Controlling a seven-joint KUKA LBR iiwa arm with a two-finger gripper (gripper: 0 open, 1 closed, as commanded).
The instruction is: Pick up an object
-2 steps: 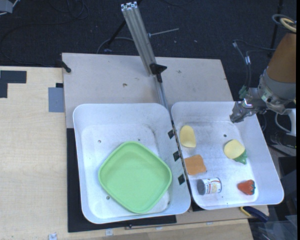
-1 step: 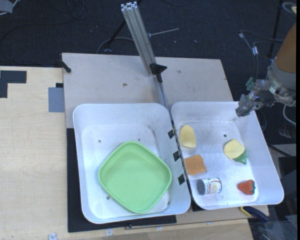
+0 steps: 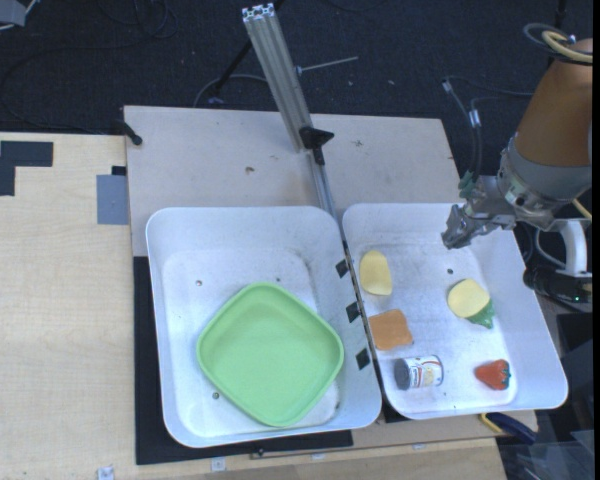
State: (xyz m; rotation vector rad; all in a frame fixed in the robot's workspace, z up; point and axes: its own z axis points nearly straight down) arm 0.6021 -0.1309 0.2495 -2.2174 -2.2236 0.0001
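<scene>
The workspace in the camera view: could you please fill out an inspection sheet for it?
Surface: two white bins side by side on a pale board; left bin, right bin.
Job's things: in the right bin, a yellow piece, an orange block, a small can on its side, a yellow and green item, a red item.
Clutter: a green plate in the left bin.
Grippers: the tool is above the right bin's far right part, apart from every item; finger state unclear.
Cables: dark cables on the floor beyond the board; a yellow loop near the arm.
Surroundings: a slanted metal rail; a wood-tone surface at left.
</scene>
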